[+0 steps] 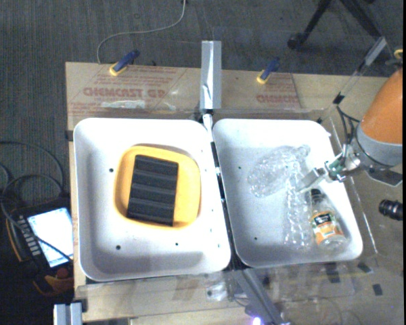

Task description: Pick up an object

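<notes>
In the right bin lie a crumpled clear plastic cup, a long clear plastic piece and a small bottle with an orange label. The left bin holds a yellow dish with a black ribbed block lying on it. My gripper hangs at the right bin's right side, just above the small bottle and to the right of the clear cup. The arm's orange band rises behind it at the view's right edge.
A metal post stands behind the seam between the bins. Two blue-and-yellow clamps hold the cardboard backing. A tablet and cables lie on the floor to the left.
</notes>
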Available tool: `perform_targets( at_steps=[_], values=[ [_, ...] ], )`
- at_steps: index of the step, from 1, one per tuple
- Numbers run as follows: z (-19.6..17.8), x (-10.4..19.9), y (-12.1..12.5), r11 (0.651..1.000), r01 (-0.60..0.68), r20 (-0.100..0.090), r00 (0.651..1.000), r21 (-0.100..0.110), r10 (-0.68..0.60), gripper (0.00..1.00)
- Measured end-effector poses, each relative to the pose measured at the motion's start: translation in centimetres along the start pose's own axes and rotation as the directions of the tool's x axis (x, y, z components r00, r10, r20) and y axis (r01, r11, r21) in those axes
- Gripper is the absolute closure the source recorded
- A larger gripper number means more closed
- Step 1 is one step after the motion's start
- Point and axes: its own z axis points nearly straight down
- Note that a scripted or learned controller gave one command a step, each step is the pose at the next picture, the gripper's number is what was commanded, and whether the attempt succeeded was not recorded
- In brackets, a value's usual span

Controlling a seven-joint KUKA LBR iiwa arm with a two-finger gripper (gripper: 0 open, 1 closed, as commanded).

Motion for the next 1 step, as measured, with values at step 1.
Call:
perform_targets(
  at_steps=[1],
  values=[
    [8.34, 0.34, -1.84, 0.996, 0.093, 0.004, 0.996, -0.016, -0.093, 0.00]
  ],
)
